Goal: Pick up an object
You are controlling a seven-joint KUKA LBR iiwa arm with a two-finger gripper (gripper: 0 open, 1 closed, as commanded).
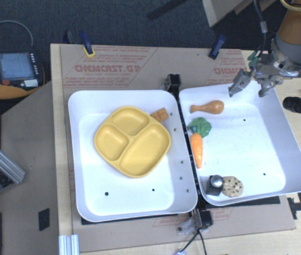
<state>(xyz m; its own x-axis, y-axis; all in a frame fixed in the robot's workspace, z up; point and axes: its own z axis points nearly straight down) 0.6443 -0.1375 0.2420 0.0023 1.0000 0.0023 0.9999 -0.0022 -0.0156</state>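
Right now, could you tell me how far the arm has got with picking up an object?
Nothing looks picked yet. The gripper is open above the right bin's back rim, nothing between its fingers. The drumstick, carrot, cookie all lie in that bin. Descent, grasp and lift remain.

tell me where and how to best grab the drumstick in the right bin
Probably grip the drumstick across its thin bone shaft, near where it widens into the meaty end, coming straight down from above. It lies flat, thin end toward the left bin and thick end toward the gripper, so the fingers should close across its narrow width. The bin floor around it looks open, and the broccoli sits apart.
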